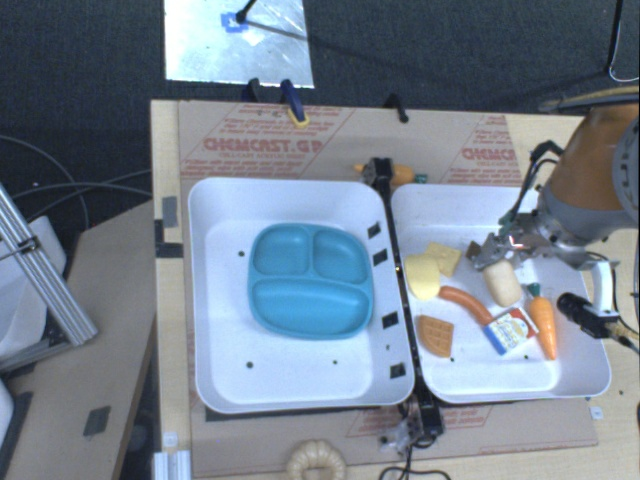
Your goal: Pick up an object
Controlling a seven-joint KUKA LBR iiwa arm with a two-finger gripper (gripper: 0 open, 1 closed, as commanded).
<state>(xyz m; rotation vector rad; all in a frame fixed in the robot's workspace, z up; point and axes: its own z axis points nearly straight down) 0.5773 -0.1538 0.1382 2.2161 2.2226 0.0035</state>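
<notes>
Closest to the lens, a pale braided ring [315, 460] lay on the table's [200, 138] front edge, outside both bins and of no use to you. Your work was in the right bin [585, 373], where the arm [590, 183] had its jaws low over the crowded middle, just above a pale egg-shaped piece [503, 284]. You could not tell whether the jaws were spread or pressed together, and nothing showed between them.

That egg-shaped piece looked like your likeliest target, but it was hemmed in: an orange sausage [466, 304] lay just beside it on one flank, a small carton [510, 330] just below, and a carrot [543, 326] near the other flank. Being rounded and smooth, it would probably squirt sideways under an off-centre squeeze. You needed to centre over its widest part, set the jaws across its short axis, and come straight down before closing. The blue divided plate [310, 280] in the left bin [215, 368] was well apart and needed no thought.
</notes>
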